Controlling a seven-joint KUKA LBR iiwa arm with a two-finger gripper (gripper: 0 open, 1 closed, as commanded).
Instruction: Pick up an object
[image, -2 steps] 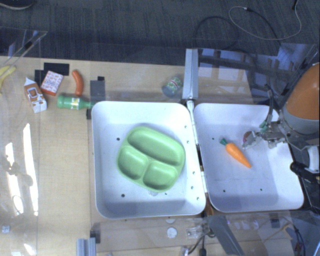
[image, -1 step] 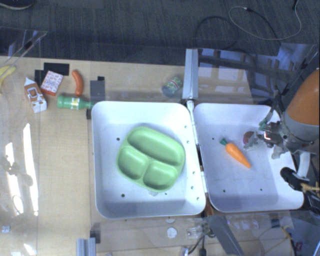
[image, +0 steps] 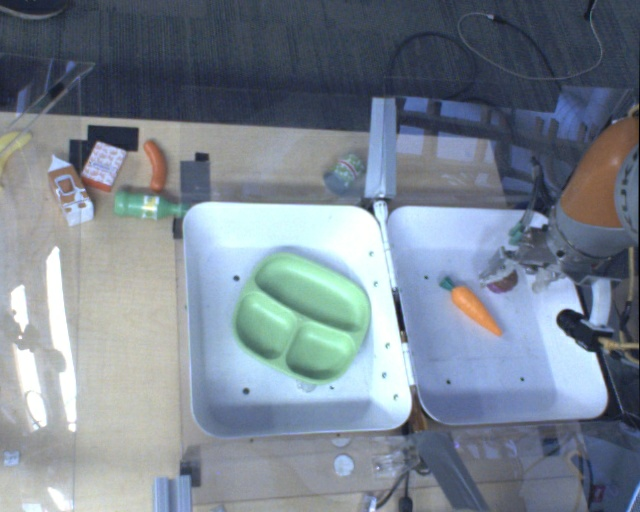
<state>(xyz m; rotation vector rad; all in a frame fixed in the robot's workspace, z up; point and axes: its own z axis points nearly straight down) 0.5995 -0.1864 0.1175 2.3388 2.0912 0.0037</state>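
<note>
**Inspector:** Report the right bin (image: 430, 380).

**Assistant:** A toy carrot (image: 473, 308) lies on its floor, about mid-bin, orange body running toward the lower right and green top toward the upper left. It rests flat and nothing touches it. Just up and right of it sits a small dark reddish object (image: 505, 283), partly covered by the gripper; what it is cannot be told.

**Inspector:** The gripper?

**Assistant:** The gripper (image: 520, 264) is low over the upper right part of that bin, directly above the reddish object and near the carrot's thick end, but apart from the carrot. The grey arm (image: 600, 190), with its orange band, enters from the right edge.

**Inspector:** State of the jaws?

**Assistant:** I cannot tell. The metal parts blur together at this angle, and whether anything sits between them is not visible.

**Inspector:** The left bin (image: 215, 330)?

**Assistant:** A green divided plate (image: 303, 316) with three compartments lies in its middle, tilted slightly relative to the bin walls.

**Inspector:** The bench outside the bins?

**Assistant:** At upper left: a small carton (image: 70, 190), a red-and-white packet (image: 103, 165), a toy sausage (image: 155, 164) and a green bottle (image: 145, 206) lying on its side, touching the left bin's corner.
</note>
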